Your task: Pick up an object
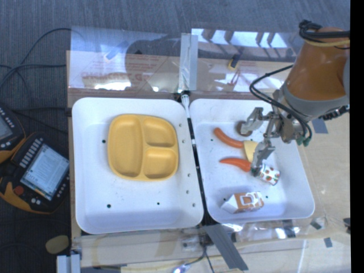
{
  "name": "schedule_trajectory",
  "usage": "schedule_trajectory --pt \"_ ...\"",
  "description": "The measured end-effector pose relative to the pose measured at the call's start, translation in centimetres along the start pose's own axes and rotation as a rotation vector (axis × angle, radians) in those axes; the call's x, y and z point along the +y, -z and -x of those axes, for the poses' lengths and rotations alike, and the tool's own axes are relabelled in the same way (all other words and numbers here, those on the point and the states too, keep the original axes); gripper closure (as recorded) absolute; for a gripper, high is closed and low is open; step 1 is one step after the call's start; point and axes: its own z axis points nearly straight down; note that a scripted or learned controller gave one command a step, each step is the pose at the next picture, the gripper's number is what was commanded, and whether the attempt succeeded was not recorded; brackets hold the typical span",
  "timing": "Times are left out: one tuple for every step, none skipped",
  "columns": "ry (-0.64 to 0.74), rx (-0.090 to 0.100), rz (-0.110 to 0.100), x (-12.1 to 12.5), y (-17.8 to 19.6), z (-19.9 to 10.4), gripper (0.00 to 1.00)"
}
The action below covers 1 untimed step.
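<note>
Two shallow white bins side by side on the surface (336,169). In the left bin (85,175), near its middle, a yellow divided plate (142,147) with three compartments, lying flat and well apart from every other thing.

In the right bin (298,201), five small things. Toward the upper left, an orange sausage-like piece (227,137), slanting down to the right. Just below it, a second orange-red piece (235,163), also slanted. Between the right ends of these two, a pale yellow wedge (250,149), close to both; cannot tell whether touching. Lower right of the wedge, a small white-and-red pack (269,175), tilted. Nearest the front wall, a white-and-orange carton (245,202) lying on its side, apart from the rest.

Reaching in from the right, the grey arm with its broad orange band (317,67), wrist over the right half of the right bin. Below the wrist, the claw (254,142), released and spread wide: one finger (248,124) up near the right end of the upper orange piece, the other finger (261,156) down beside the wedge, tip just above the white-and-red pack. Grasps nothing; the wedge sits roughly under the gap, not pinched.

Left of the bins, on the grey floor, a handheld control tablet (42,169) with dark cables (28,67) trailing above it.
</note>
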Motion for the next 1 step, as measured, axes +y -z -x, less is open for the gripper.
schedule_trajectory --pt "0.032 -0.020 -0.004 0.49 -9.98 -4.65 0.00"
